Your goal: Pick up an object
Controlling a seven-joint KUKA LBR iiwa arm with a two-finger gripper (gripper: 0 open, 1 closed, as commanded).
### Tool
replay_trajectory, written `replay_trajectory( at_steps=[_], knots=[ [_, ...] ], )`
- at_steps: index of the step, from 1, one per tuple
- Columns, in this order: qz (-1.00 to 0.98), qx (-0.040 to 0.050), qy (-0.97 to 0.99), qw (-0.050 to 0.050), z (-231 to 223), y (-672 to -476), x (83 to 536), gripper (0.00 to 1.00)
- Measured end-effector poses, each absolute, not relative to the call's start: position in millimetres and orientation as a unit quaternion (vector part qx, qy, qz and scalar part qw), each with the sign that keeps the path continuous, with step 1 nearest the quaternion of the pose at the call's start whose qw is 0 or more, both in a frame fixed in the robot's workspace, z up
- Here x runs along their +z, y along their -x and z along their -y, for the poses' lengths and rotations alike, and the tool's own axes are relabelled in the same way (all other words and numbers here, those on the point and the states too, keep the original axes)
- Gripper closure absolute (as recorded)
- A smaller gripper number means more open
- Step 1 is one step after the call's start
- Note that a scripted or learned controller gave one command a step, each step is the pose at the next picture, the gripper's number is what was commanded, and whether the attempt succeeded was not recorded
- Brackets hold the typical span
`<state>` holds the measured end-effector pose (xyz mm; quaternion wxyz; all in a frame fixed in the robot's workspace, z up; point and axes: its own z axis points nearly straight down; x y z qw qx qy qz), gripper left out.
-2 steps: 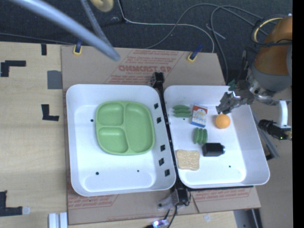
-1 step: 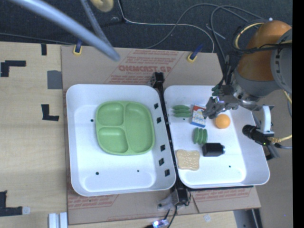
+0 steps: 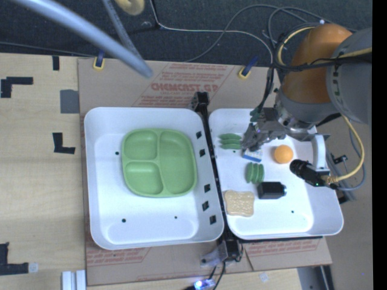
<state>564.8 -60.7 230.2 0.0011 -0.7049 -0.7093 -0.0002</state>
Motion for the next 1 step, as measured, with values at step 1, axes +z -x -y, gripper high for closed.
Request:
replay_trajectory(
  at_steps=[1],
  knots=[
    [0.710,0.0002,0.705,0.001,4.5,-563.7,228.5,1.00]
  ],
)
